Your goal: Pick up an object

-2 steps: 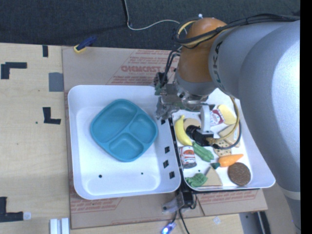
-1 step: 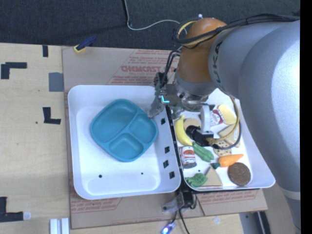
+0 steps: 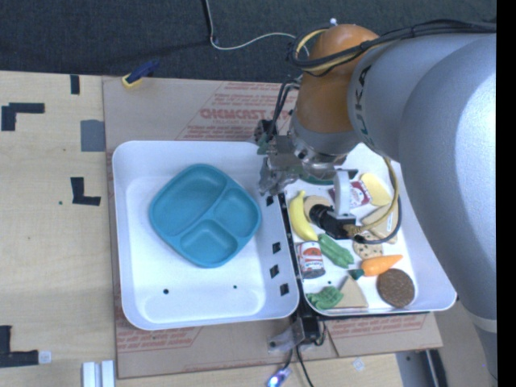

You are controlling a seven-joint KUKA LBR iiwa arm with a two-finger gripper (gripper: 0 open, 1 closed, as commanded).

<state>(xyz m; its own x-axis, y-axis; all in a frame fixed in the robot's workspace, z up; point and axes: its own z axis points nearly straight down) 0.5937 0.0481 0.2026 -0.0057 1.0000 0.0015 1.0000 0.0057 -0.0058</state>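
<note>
Nothing is lifted yet: the banana lies in the right bin among a carrot, a brown disc and other toy food. The gripper hangs over the bins' shared edge, its grip state unreadable. The blue tray occupies the left bin.

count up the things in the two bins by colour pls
Blue: 1, the blue three-compartment plastic plate
Yellow: 1, the yellow toy banana
Orange: 1, the orange toy carrot
Green: 2, the green pea pod and the green leafy piece
Brown: 1, the round brown cookie
Red and white: 1, the small labelled can
Total: 7 clearly visible; more are hidden under the arm.
</note>
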